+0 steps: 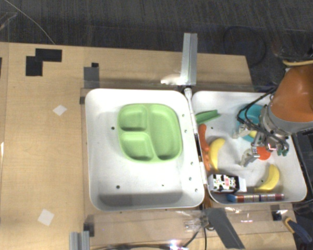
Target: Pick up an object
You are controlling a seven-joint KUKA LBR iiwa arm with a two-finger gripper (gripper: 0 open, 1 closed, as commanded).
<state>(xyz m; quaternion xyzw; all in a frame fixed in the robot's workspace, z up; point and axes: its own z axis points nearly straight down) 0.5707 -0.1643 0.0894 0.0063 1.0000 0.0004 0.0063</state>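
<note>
The arm [297,95] is reaching over the right bin [224,104], near the surface's right edge. The tool [261,152] is hanging between two bananas, one [217,153] by the bin's left wall, one [271,177] toward its near right corner; whether it is apart or together, I cannot tell. Aiming squarely over one banana's middle before descending is looking wisest.

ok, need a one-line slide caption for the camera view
Gripper hovers over the right bin among two bananas, left bin holding a green divided tray.
</note>
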